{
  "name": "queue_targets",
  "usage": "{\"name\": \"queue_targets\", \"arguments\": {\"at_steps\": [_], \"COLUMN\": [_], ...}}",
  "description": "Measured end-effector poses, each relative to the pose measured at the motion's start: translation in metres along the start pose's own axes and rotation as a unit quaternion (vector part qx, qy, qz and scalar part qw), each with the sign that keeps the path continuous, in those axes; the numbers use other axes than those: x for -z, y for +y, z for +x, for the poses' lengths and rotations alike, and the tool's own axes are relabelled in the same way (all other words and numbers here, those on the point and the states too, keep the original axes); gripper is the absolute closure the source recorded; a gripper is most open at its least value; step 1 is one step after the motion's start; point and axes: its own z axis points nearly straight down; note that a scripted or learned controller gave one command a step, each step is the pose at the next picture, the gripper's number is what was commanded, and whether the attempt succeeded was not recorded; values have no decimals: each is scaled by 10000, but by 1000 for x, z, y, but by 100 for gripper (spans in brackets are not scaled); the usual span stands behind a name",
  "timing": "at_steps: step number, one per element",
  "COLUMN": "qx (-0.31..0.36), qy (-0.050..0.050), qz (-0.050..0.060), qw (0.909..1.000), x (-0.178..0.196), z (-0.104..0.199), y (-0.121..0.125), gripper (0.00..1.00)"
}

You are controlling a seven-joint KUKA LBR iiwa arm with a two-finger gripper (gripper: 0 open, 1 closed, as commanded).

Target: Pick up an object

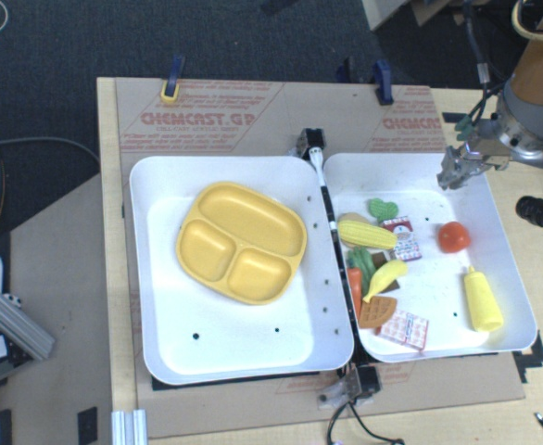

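Grey metal gripper (457, 167) up at 1 o'clock over the shallow white plastic right bin (434, 290), hanging above the rim with nothing in it. Open or closed: cannot tell from here. Nothing picked up yet, so the whole job left to do: go down, grab one toy, lift it.

Plenty of toys to choose from, all lying flat in that bin. Round, shiny red plastic tomato (453, 236) nearest, at 6 o'clock from the gripper. Smooth yellow squeeze bottle with a thin neck (483, 300) at 4 o'clock in the bin. Bumpy yellow corn cob (366, 235) at 9 o'clock, touching a small red and white printed box (401, 239). Curved yellow banana (385, 276) just below, resting on a flat brown piece, maybe a waffle (377, 311). Small green lumpy toy (381, 209) at 11 o'clock.

Smooth yellow plastic plate with three dips (242, 242) alone in the white left bin (253, 336).
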Motion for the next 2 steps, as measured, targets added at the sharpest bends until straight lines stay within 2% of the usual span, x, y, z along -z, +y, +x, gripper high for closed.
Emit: {"name": "queue_targets", "arguments": {"at_steps": [1, 2], "qx": [2, 8], "qy": [2, 3], "qz": [11, 10], "qw": [10000, 10000], "x": [-9, -19], "z": [53, 112], "y": [-11, -11], "gripper": [100, 100]}}
